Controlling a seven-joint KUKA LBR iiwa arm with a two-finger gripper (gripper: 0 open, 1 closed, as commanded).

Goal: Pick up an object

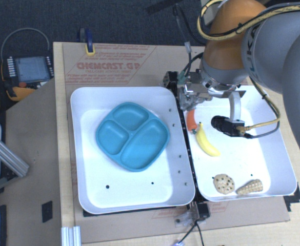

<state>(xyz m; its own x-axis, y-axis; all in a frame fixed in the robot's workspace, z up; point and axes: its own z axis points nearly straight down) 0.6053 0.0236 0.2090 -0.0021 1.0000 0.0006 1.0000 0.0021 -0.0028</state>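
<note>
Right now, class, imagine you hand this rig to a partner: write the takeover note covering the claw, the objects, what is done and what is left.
Claw: low over the right bin's upper left corner; whether it is open or shut cannot be told, and nothing visibly held.
Right bin: orange piece just below the claw, banana beside it, round cookie and cone-shaped piece near the front edge.
Left bin: blue divided plate.
Done: no pick confirmed.
Left: grasp one object, probably the orange piece, and lift it.
</note>
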